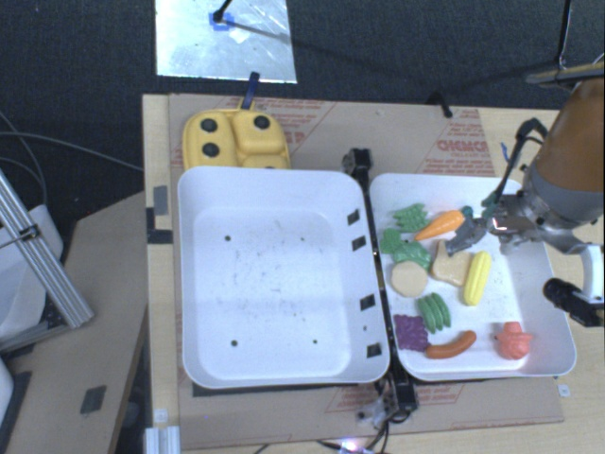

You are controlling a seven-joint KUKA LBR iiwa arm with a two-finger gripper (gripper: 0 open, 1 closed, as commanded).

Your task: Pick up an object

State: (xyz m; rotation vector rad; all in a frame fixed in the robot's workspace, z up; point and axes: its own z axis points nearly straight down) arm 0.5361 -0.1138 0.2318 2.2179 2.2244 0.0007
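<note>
Right bin holds toy food; arm reaches in from right. End effector low over bin's upper middle, jaws apart, nothing between them. Carrot lies just left and slightly up from fingertips, long axis running left-down to right-up, tip toward end effector. Corn cob just below, upright.
</note>
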